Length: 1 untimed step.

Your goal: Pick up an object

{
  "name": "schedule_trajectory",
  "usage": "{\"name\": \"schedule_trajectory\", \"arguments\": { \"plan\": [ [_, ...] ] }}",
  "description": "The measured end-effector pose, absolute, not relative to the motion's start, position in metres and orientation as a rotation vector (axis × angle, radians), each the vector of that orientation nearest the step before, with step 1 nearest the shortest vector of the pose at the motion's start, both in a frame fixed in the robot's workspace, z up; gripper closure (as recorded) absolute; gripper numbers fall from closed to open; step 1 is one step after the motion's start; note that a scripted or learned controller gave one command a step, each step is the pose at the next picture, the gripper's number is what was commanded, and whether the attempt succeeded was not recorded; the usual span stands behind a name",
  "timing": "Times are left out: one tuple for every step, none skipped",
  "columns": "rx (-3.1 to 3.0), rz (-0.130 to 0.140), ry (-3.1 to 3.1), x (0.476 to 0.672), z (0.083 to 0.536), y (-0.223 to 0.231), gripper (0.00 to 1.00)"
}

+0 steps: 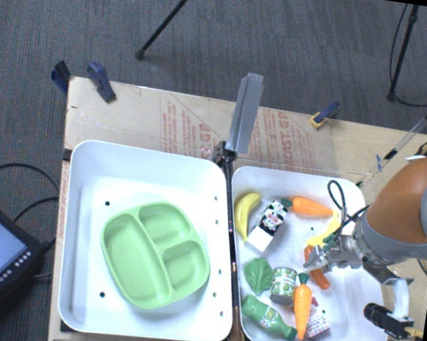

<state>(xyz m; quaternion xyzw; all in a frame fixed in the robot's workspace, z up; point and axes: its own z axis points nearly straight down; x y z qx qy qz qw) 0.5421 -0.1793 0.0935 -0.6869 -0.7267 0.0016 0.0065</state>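
Gripper (pixel 320 259) sits low in the right bin (pixel 361 329), on a small orange piece (pixel 318 279) near the bin's middle. Can't tell from here whether the tool is open or closed on it. The carrot (pixel 301 306) lies just below-left, long axis running roughly top to bottom in the camera view.

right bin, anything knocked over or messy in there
Somewhat messy: the green bottle lies on its side at the right bin front, and a carrot rests across the pile beside a small can. No spill or damage visible.
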Motion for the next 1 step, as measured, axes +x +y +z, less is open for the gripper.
{"name": "schedule_trajectory", "arguments": {
  "plan": [
    [-2.119,0.003,-2.313,0.5722,0.1786,-0.1394,1.0]
  ]
}}
